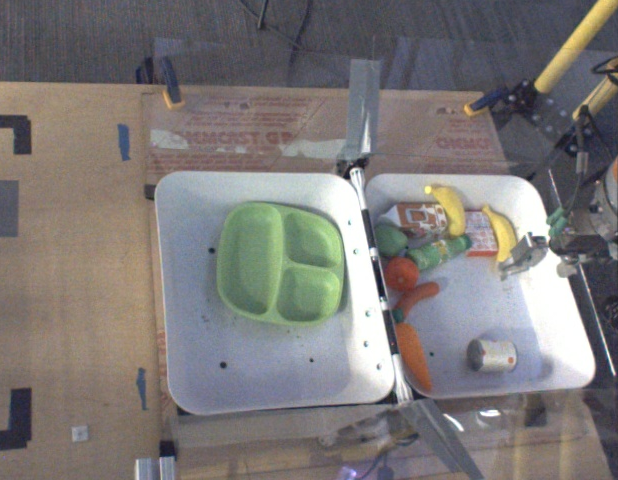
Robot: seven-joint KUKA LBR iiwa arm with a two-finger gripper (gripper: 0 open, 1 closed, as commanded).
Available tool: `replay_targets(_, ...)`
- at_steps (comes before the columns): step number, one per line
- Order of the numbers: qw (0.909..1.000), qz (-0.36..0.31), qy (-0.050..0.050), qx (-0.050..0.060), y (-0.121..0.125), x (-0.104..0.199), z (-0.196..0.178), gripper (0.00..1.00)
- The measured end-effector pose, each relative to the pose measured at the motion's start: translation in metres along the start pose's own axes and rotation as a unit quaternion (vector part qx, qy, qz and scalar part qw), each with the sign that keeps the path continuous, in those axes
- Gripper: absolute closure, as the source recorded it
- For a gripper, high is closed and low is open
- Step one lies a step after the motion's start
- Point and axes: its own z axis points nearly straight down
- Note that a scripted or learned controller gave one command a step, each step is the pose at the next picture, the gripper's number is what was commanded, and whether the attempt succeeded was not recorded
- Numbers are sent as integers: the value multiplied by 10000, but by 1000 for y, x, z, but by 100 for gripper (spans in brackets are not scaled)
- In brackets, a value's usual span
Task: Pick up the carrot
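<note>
The carrot is an orange tapered piece lying along the left wall of the right bin, near its front corner. My gripper hangs at the right bin's right side, near the right-hand banana, well away from the carrot. Nothing shows between its fingers.
The right bin also holds a second banana, a small printed carton, green vegetables, a tomato, a red sausage-like piece and a tin can. A green divided plate lies in the left bin.
</note>
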Motion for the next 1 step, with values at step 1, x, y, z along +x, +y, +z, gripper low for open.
replay_targets(1, 9998, -176, 1, -7, 53, 73, 29, 0)
